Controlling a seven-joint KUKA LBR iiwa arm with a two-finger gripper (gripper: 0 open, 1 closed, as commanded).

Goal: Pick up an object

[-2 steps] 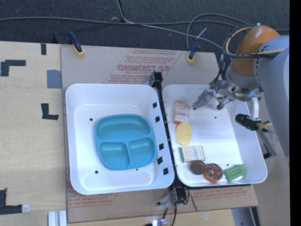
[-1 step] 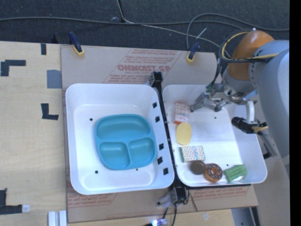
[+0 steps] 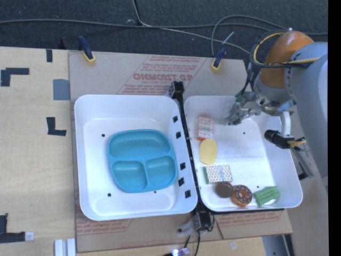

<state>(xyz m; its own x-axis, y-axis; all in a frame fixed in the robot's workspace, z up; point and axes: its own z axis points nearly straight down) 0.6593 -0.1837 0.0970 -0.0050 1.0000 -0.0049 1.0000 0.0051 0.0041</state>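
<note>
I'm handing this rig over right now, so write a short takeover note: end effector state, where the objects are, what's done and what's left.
End effector: low over the far part of the right bin, nothing visibly held; too blurred to tell whether it is open or shut.
Objects, all in the right bin: small patterned packet far left, yellow oval piece just in front of it, checkered packet, then brown cookie, sprinkled donut and green item along the near wall.
Left bin: blue divided tray.
Done: nothing picked.
Left: grasp and lift one object.
</note>
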